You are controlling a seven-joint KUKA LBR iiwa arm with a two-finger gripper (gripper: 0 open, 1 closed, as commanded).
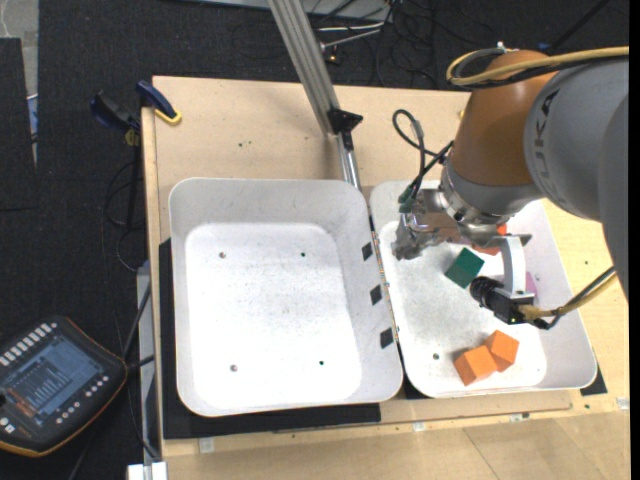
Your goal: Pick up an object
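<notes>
Two orange blocks [488, 357] touching, row running lower-left to upper-right, claw [408, 243] grip unclear

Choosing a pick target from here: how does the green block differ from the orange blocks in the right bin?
The green block is dark green and single; the orange blocks are bright orange, two pieces touching each other. The green block lies mid-bin, close under the arm's wrist beside the gripper; the orange blocks lie near the bin's front edge, apart from the arm. Both are small, blocky shapes resting on the floor of the right bin.
</notes>
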